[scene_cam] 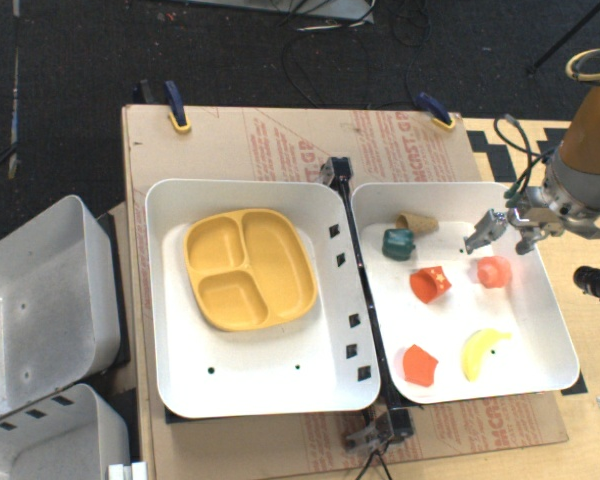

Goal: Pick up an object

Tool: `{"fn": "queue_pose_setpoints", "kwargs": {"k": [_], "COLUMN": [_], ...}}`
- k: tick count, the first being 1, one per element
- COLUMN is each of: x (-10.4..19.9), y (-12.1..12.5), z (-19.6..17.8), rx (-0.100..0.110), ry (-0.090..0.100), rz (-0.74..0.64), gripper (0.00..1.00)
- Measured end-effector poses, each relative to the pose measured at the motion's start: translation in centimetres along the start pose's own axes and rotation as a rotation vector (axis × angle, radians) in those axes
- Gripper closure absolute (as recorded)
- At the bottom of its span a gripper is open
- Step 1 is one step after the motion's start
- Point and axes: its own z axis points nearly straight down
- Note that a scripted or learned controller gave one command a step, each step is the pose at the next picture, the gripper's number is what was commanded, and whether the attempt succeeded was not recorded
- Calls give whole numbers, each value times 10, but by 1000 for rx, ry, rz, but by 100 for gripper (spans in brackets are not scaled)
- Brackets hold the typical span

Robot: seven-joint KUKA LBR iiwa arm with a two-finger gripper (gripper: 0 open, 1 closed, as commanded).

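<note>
Jaws of the gripper (pixel 496 236) stand apart with nothing between them, hanging over the upper right part of the right bin (pixel 560 353). Just below the fingers lies a pink piece (pixel 493 272), apart from them. Left of it sits a red block (pixel 430 283), and above that a teal block (pixel 398 243) beside a tan cone (pixel 417 224) near the bin's far wall. Toward the near wall lie an orange-red piece (pixel 419 365) and a yellow banana (pixel 483 352). The left bin (pixel 250 393) holds a yellow divided plate (pixel 250 268) with three compartments. Both bins rest on a cardboard-covered bench (pixel 260 143).
</note>
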Motion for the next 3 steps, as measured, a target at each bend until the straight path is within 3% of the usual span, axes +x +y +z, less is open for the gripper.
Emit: {"fn": "queue_pose_setpoints", "kwargs": {"k": [1, 3], "x": [1, 0], "y": [3, 8], "z": [-8, 100], "rx": [-13, -14], "ry": [-3, -4], "rz": [-4, -2], "gripper": [0, 0]}}
